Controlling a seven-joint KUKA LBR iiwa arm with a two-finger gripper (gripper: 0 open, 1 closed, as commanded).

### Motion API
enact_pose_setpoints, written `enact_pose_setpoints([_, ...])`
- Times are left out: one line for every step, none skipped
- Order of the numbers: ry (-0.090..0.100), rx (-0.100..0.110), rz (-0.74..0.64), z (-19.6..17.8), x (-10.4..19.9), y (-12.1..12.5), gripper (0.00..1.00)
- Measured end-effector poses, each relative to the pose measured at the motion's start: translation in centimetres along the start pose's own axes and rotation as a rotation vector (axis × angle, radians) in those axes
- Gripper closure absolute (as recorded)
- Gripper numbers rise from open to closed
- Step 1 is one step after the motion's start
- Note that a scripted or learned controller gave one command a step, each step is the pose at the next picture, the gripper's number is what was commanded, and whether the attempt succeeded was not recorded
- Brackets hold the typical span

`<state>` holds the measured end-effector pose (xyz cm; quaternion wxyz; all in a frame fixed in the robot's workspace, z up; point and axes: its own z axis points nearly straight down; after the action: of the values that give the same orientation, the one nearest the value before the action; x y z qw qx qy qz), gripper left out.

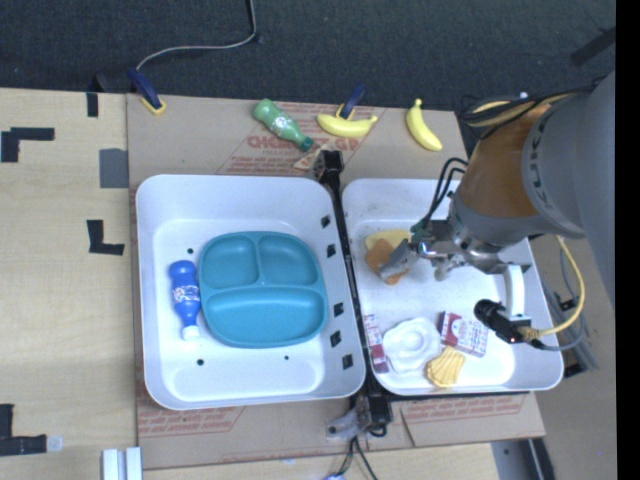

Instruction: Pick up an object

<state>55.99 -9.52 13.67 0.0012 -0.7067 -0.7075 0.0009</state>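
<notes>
Gripper (405,258) low in right bin (520,368), over orange-brown item (380,256) w/ yellow piece (385,239) just far of it; grasp can't tell, so center fingers, close squarely before lifting.

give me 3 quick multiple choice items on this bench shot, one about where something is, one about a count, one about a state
1. Where does the blue bottle lie?
A. left bin, beside the blue tray
B. right bin
C. on the cardboard

2. How many bananas lie behind the bins?
A. one
B. two
C. three

3. Where is the claw?
A. high above the left bin
B. low in the right bin, at a brown item
C. outside both bins

Key: 1 A, it lies left of the blue tray; 2 B, banana and banana; 3 B, it sits at the brown item.
</notes>
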Motion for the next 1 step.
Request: enact_pose_setpoints([0.000,-0.007,-0.001,4.98,-0.71,5.70,0.00])
